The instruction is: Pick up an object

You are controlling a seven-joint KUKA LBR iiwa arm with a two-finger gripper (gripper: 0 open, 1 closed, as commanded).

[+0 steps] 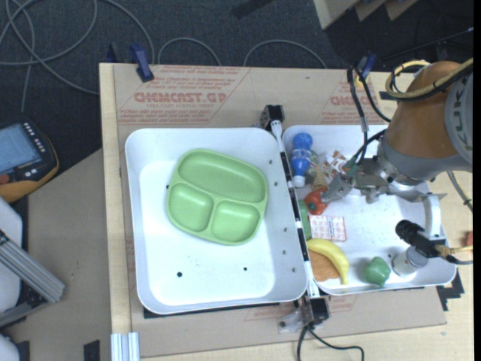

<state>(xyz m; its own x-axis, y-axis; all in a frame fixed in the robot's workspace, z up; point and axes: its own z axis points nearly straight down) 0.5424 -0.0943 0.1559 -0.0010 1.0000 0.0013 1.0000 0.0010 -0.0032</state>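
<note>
Left bin [150, 201]: green divided plate [216, 196], three compartments, lying flat in the upper middle. Right bin [421, 277]: blue-capped bottle [301, 153] at the top left, small red item [314, 200] below it, flat red-and-white packet [328, 228], banana [332, 254] lying over an orange-brown round thing [323, 268] in the near left corner, green ball [376, 271] just right of the banana. Arm [428, 126] reaches in from the right over the right bin; jaws [338, 186] sit low near the red item, can't tell if they're touching it. Both bins side by side on a cardboard-covered surface [188, 96].

Glossy plastic green plate [217, 198] (smooth); matt white bin [150, 224].
</note>
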